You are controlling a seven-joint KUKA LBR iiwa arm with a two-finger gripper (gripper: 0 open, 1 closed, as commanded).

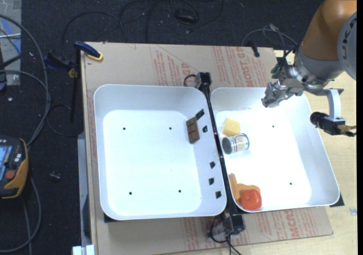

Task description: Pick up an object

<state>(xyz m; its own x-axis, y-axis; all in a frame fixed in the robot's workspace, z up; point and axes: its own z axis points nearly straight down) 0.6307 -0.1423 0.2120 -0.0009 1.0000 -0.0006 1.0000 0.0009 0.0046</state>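
**Gripper high over the right bin, targets toward the divider**

While the gripper [274, 96] hangs above the far edge of the right bin [295, 163], nothing sits between its fingers, and the view is too small and slanted to tell whether they are spread or closed.

Taking the small can [236, 144] as the landmark: it lies on its side near the divider between the two bins, its long axis running roughly across the bin, open end toward the divider. The yellow block [231, 126] sits just beyond the can, nearly touching it. The tomato [250, 198] rests well on the near side of the can, in the bin's near corner, with an orange piece [239, 185] touching it. A brown bar [193, 130] lies past the divider from the can, in the left bin [147, 157].

The gripper stands beyond the can and away from the divider, well apart from it. So the coming reach, as I judge it, must travel nearward and toward the divider. The yellow block is the closest candidate; the can would likely want the fingers set across its length, since it may roll.
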